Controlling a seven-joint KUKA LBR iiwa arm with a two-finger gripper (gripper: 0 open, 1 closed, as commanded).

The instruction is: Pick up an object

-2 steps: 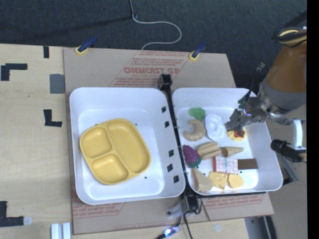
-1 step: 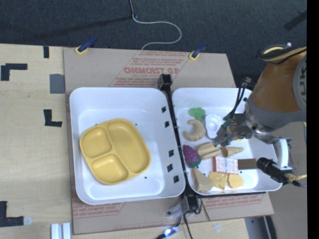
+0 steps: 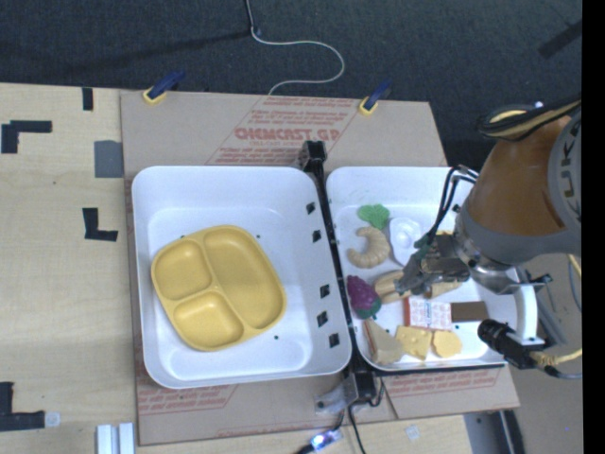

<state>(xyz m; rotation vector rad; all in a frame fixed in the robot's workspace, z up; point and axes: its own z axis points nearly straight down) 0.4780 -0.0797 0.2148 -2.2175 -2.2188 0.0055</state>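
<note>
My gripper point(image 3: 421, 277) hangs low over the middle of the right bin point(image 3: 406, 183), among the toy foods. Just left of it lie a tan croissant point(image 3: 371, 247), a green leafy piece point(image 3: 373, 215) and a purple grape bunch point(image 3: 363, 294). A tan bread piece point(image 3: 388, 281) sits right beside the fingertips. In front of the gripper lie a white and red packet point(image 3: 427, 313), a brown bar point(image 3: 469, 310) and yellow cheese pieces point(image 3: 416, 342). A tan wedge point(image 3: 379, 340) rests at the front left corner. The arm's wrist hides the fingers' gap.
The left bin point(image 3: 161, 192) holds a yellow three-compartment plate point(image 3: 217, 287). A black divider point(image 3: 326, 244) runs between the bins. Both bins sit on cardboard point(image 3: 284, 130) over a wooden bench. A white cable point(image 3: 302, 55) lies behind the bins.
</note>
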